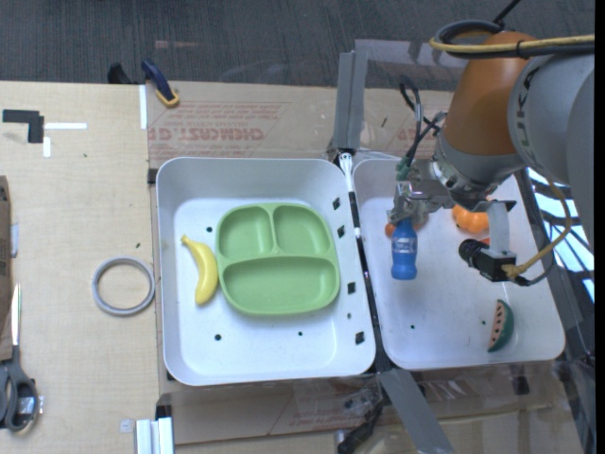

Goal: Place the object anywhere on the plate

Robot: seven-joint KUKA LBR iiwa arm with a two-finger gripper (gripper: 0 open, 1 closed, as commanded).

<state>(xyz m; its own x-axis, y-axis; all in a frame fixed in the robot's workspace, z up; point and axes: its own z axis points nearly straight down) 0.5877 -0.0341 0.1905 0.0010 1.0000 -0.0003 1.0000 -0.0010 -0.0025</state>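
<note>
Arm reaches in from the right, orange band and grey wrist sitting over the right bin (pixel 444 348). Gripper (pixel 406 212) points down over the left part of that bin, with a small blue bottle (pixel 404 252) hanging upright directly beneath it; the bottle's top sits between the fingers, so the gripper reads as closed on the bottle. Whether the bottle's base touches the bin floor or is slightly raised: cannot tell. An orange object (pixel 470 219) lies in the same bin, just right of the gripper and partly hidden by the wrist hardware. A watermelon-slice toy (pixel 499 325) rests near the right bin's lower right corner, well apart from the bottle. Left bin (pixel 250 362) holds the green plate (pixel 278 258), three compartments, roughly centred; nothing rests on the plate. A yellow banana (pixel 200 269) lies on the bin floor just beside the plate's left edge. On the bench left of the bins: a grey ring (pixel 124 285), and scissors (pixel 17 391) at the lower left edge.
</note>
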